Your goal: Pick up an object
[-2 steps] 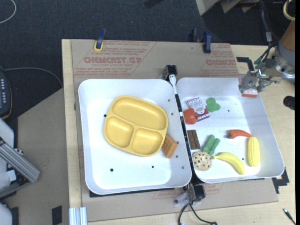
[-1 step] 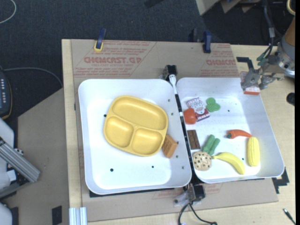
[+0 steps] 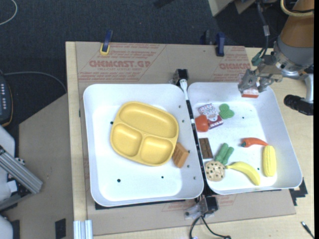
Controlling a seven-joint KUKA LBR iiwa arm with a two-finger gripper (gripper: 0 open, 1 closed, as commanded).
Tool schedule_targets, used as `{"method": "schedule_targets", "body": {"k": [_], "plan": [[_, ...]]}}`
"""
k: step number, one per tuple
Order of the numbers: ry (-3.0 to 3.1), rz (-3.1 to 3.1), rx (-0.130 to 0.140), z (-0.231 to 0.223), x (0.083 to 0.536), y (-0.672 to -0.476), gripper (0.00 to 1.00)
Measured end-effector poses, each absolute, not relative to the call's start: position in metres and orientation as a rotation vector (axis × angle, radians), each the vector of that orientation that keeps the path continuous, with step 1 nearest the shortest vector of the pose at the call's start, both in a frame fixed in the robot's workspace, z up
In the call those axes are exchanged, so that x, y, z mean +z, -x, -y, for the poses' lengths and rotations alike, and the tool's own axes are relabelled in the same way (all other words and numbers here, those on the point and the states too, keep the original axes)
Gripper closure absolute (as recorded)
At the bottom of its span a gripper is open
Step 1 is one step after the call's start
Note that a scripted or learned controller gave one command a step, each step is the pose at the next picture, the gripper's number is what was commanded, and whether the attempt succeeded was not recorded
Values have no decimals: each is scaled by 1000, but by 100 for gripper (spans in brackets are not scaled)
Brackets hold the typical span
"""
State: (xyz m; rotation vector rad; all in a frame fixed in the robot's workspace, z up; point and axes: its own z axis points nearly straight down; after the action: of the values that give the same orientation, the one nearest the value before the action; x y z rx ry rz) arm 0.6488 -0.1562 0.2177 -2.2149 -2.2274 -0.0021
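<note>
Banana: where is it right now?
Camera view: banana lies in the right bin, near its front edge, between the cookie and the corn.

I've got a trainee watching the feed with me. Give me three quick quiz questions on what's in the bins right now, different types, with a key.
1. True or false: the yellow divided plate lies in the right bin.
2. Which lies nearest the banana? A. corn cob B. waffle piece C. red pepper
3. Fill in: the gripper is above the right bin's ____ edge.

Key: 1 false, it is in the left bin. 2 A. 3 far.
</note>
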Motion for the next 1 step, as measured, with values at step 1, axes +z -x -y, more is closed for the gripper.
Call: {"method": "schedule_targets", "body": {"k": [1], "plan": [[2214, 2229, -5, 100, 232, -652, 100]]}}
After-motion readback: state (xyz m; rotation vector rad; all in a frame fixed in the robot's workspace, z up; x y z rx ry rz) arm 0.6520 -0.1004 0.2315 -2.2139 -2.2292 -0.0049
